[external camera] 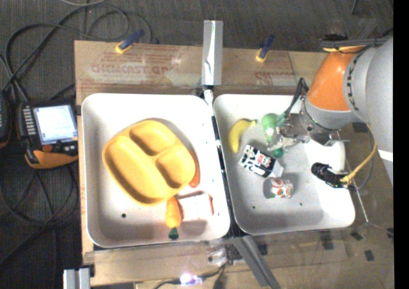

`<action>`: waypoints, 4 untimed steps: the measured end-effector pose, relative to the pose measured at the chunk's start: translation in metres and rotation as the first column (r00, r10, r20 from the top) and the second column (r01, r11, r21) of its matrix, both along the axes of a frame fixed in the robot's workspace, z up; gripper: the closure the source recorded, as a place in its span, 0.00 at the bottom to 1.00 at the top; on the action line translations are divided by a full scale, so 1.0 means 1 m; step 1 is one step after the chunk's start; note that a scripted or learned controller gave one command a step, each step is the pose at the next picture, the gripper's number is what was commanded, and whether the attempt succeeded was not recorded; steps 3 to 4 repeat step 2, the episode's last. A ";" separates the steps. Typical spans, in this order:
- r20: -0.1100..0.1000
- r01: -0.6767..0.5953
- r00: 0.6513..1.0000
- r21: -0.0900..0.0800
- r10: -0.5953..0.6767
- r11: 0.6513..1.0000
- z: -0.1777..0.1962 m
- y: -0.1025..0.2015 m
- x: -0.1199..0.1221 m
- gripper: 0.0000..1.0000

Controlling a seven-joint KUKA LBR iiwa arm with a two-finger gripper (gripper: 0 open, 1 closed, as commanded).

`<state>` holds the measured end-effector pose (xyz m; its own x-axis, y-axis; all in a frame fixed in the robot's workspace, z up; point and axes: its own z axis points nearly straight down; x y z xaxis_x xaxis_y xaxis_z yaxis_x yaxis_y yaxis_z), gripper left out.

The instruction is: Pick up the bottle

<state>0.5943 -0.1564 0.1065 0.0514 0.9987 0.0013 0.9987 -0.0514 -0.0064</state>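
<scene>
Now the gripper (281, 135) is over the green bottle (271, 125) near the right bin's (307, 220) far edge; I cannot tell its state.

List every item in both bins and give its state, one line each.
Yellow divided plate: lying flat in the left bin, tilted diagonally.
White box: flat, by the plate's lower edge.
Orange bottle: on its side in the left bin, untouched.
Banana: lying in the right bin.
Green object: beside the gripper.
Black-and-white carton: lying flat.
Small can: on its side.
</scene>
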 end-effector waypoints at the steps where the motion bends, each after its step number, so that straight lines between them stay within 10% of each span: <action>1: -0.004 -0.001 1.000 0.001 0.001 1.000 0.008 0.001 -0.001 1.00; 2: 0.004 0.063 0.998 -0.004 -0.063 0.998 0.131 0.070 0.013 1.00; 4: 0.004 0.063 0.998 -0.004 -0.063 0.998 0.131 0.070 0.013 1.00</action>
